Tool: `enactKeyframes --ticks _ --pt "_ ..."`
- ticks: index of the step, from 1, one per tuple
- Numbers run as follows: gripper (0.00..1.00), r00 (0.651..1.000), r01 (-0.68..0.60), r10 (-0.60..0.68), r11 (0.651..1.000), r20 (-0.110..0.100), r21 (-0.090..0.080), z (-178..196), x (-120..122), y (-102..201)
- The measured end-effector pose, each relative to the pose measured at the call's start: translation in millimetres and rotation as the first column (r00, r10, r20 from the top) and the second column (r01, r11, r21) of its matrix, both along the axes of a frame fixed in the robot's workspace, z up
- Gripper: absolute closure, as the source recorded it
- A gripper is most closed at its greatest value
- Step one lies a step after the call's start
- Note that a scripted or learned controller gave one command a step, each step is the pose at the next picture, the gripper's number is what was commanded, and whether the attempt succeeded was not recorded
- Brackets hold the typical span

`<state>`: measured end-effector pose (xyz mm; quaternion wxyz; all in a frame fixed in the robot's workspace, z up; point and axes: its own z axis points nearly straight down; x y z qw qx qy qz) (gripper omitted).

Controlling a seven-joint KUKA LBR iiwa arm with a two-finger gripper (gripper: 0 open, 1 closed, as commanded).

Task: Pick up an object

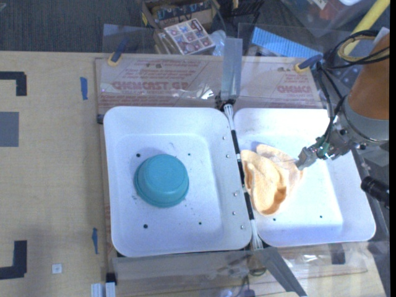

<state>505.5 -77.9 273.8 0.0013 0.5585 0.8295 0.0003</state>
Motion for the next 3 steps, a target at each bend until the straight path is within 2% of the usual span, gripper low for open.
enactKeyframes --ticks 1,2,3 --pt "0.00 1.000 0.000 0.000 1.000 0.000 0.000 0.0 0.0 0.2" --pt "0.00 0.999 0.043 -0.043 0.999 -0.001 0.000 -172.1 4.1 -33.9" --pt "0.00 0.938 0.346 -0.346 0.938 0.012 0.002 -183.0 40.6 -62.3"
